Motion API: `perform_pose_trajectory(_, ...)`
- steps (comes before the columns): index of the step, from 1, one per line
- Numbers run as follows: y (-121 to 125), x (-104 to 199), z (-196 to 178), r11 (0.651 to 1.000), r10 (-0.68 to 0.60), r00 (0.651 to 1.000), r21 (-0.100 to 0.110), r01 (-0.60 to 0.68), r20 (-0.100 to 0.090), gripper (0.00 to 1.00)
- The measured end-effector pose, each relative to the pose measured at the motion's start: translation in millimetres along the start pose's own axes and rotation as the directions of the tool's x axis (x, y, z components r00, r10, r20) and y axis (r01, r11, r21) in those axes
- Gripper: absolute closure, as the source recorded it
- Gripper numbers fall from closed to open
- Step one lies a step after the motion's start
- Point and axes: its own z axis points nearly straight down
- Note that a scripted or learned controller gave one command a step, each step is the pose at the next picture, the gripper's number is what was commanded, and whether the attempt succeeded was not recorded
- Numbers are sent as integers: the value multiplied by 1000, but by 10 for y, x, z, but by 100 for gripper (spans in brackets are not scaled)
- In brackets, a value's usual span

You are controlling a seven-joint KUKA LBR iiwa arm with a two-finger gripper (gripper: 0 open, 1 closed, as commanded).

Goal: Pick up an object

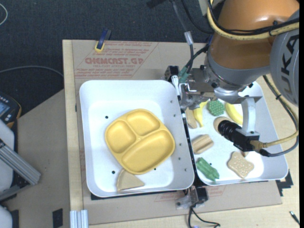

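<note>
Right bin (280, 163) crowded with toy food, bread slice (240, 164) near its front edge, green piece (207, 168) at front-left corner, arm (247, 37) covering its back half, end effector (202, 96) state cannot tell, left bin (92, 141) holding yellow divided plate (139, 139) mid-floor.

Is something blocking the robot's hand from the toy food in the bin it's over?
Nothing visible blocks it. The gripper hangs over the far left corner of the right bin, right above a yellow piece and a tan piece. The other food lies loose nearby, like the green bumpy piece and bread roll.
</note>
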Motion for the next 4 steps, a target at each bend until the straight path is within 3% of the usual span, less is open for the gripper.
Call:
perform_pose_trajectory(1, -201, -822, 427, 1000, 18, 1000, 26, -18, 7, 100)
perform_pose_trajectory(2, -154, -213, 245, 1000, 3, 1000, 16, -3, 5, 100)
perform_pose_trajectory(3, -159, 441, -352, 1000, 1, 1000, 12, -1, 2, 100)
perform_pose_trajectory(4, -198, 207, 670, 999, 13, 1000, 31, -14, 10, 100)
